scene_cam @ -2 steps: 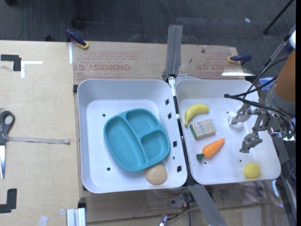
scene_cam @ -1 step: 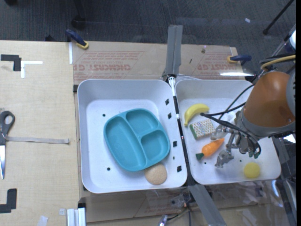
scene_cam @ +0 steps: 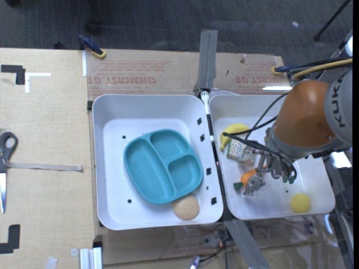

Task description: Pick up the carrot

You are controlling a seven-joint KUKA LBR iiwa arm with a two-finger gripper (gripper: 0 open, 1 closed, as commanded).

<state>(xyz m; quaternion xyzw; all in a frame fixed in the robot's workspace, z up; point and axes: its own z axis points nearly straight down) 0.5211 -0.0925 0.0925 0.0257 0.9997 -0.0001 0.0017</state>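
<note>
The arm [scene_cam: 305, 114] covers much of the right bin [scene_cam: 280, 209] and runs off the right edge. The carrot [scene_cam: 247, 177] is half hidden under the gripper [scene_cam: 255, 185], perhaps touching it. Scissors [scene_cam: 5, 150] are cut off at the left.

Bench [scene_cam: 45, 206] carries 2 white bins side by side: left bin [scene_cam: 104, 167], right bin [scene_cam: 322, 175]. Scissors [scene_cam: 5, 156] lie at its left edge, cardboard [scene_cam: 140, 72] behind bins.

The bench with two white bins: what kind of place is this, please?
Probably a robotics lab work cell, not a kitchen. The KUKA arm reaches into the right bin over toy food such as the carrot, and scissors lie on the taped bench.
</note>
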